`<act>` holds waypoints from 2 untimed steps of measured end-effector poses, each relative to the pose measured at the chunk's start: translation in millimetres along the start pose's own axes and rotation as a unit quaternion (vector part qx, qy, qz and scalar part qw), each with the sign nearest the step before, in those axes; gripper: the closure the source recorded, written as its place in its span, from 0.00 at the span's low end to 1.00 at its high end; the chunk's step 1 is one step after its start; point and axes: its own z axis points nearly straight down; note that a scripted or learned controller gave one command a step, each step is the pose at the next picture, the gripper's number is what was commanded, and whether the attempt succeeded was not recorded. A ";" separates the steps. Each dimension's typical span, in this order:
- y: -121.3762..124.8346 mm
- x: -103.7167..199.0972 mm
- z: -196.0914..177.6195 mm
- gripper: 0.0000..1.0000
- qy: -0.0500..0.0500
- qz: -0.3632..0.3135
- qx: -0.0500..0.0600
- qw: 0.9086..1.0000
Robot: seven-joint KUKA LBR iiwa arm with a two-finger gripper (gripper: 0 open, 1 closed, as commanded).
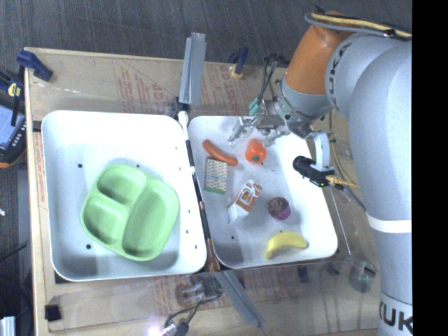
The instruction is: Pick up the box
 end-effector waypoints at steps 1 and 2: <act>-44.1 40.2 92.5 0.00 0.000 0.097 -0.001 0.995; -44.3 39.8 83.0 1.00 -0.001 0.097 0.000 0.995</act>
